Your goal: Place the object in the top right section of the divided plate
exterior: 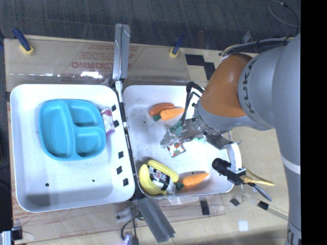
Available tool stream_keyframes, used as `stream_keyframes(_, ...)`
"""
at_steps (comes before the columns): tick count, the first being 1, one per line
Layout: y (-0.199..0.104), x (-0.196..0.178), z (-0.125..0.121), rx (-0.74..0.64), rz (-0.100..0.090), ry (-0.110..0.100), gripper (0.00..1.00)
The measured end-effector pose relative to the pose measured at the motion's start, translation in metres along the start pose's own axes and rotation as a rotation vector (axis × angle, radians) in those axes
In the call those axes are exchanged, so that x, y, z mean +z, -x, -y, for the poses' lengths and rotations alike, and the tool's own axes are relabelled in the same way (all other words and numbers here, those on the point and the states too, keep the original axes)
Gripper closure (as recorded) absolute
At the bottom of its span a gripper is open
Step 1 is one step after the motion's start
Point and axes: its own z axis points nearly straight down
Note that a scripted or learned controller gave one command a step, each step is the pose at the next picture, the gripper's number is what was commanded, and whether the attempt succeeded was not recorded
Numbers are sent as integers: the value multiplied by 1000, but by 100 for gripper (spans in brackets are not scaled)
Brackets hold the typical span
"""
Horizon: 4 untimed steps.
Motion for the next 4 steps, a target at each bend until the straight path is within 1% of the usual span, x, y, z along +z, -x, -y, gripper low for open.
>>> stream_keyframes(1,0,0,0,0,0,0,0)
stream_keyframes(2,0,-6,-1,-6,-1,-5,100)
stream_keyframes(3,-89,-11,21,-50,1,-2,100)
stream_keyframes(4,-113,-57,-8,-196,2,-1,100)
